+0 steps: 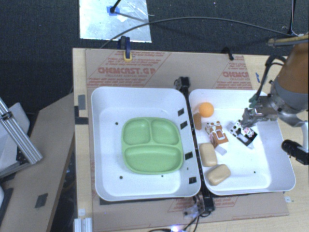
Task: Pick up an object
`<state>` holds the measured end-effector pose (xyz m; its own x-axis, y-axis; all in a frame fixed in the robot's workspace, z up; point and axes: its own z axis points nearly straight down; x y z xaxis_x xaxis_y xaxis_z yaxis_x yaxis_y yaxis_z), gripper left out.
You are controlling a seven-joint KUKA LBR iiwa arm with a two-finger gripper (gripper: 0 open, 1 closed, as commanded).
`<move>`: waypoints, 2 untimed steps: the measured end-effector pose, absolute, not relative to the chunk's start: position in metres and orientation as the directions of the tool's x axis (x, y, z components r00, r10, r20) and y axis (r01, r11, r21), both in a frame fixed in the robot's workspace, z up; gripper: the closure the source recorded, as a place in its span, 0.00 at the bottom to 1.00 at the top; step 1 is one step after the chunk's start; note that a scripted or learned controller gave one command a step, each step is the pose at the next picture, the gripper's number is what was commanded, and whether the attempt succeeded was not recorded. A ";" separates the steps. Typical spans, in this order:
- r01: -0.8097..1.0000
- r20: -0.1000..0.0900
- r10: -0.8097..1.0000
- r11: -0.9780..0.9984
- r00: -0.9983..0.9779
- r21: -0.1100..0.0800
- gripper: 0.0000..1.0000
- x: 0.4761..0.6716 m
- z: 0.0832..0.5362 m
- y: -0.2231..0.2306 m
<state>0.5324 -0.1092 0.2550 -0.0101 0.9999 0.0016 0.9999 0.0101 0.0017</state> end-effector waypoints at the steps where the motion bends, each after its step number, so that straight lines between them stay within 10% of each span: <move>1: 1.000 0.002 1.000 0.010 -0.010 0.002 1.00 0.526 0.260 -0.055; 2: 1.000 0.002 1.000 0.011 -0.011 0.001 1.00 0.524 0.245 0.006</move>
